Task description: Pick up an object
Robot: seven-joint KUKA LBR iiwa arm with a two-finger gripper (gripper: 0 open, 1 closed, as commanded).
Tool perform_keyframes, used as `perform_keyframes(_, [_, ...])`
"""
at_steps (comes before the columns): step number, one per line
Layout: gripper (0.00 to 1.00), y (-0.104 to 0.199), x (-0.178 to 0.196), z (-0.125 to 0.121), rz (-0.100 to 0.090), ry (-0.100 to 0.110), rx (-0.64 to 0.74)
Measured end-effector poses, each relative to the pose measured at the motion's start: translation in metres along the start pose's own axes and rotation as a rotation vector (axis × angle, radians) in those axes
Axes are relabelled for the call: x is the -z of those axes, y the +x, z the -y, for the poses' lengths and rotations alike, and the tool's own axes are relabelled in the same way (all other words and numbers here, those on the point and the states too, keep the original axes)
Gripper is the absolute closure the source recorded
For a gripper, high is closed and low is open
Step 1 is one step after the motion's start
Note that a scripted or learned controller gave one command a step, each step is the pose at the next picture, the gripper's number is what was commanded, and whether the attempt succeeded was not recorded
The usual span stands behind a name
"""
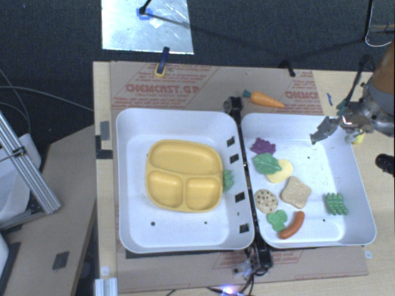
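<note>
Far left of the pincer, a yellow three-compartment plastic tray (184,175) half hides a small green piece (228,179) at its right edge. Toy foods, among them a tan bread slice (295,192), lie below-left of the grey two-finger gripper (325,130); its opening is unreadable, and it hangs above the right white bin (355,165).

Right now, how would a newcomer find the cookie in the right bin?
Go to the right bin, the one without the yellow tray. Along its left side, near the front, the cookie lies between the toast slice and the divider. It is the only round, tan piece with dark specks.
</note>
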State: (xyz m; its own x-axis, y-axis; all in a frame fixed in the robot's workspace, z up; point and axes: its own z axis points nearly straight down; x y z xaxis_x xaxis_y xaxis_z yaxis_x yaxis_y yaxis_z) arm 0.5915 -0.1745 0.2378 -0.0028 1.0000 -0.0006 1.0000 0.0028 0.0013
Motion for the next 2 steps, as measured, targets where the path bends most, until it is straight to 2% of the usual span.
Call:
perform_keyframes(1, [0.0,0.051,-0.097,-0.08,-0.002,-0.002,0.008])
perform_keyframes(2, [0.0,0.056,-0.157,0.043,-0.004,0.014,-0.006])
